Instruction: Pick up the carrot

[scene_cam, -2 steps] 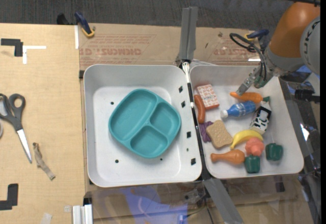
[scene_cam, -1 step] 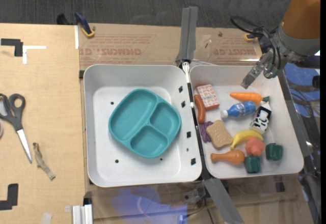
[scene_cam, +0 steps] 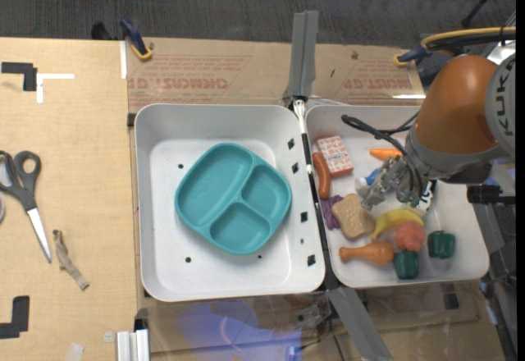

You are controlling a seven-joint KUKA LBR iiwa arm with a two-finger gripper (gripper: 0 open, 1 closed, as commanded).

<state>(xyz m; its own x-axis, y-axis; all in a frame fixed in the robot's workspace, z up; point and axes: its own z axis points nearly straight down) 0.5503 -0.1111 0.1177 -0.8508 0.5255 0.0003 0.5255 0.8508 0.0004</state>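
Gripper: the gripper [scene_cam: 392,185] is hanging low over the middle of the right bin [scene_cam: 472,265], under the orange band of the arm [scene_cam: 459,109]; I cannot tell how it is set, since the metalwork is blurring into the clutter beneath it.

Load: nothing is showing as held.

Carrot: the carrot [scene_cam: 384,154] is lying just behind the gripper, toward the bin's far wall, a small orange piece partly hidden by a dark cable and the wrist.

Handling: judging by the other pieces, it is probably a hollow plastic toy, so it is likely being light, stiff and smooth, and apt to skid or roll away under a glancing touch.

Grip point: I would be taking it across the thick middle, fingers square to its long axis, not at the tapering tip where they would be sliding off.

Near neighbours: the red-and-white carton [scene_cam: 334,156] is sitting to the carrot's left, and the sausage [scene_cam: 322,176] is lying along the bin's left wall.

Below the gripper: the bread slice [scene_cam: 353,216], banana [scene_cam: 396,220] and chicken leg [scene_cam: 367,253] are crowding the near half, with a green pepper [scene_cam: 441,244] toward the right.

Risk: the approach is looking tight, since the cable is crossing right by the carrot.

Left bin: the teal divided plate [scene_cam: 235,198] is resting in the left bin [scene_cam: 156,269], well apart from the work.
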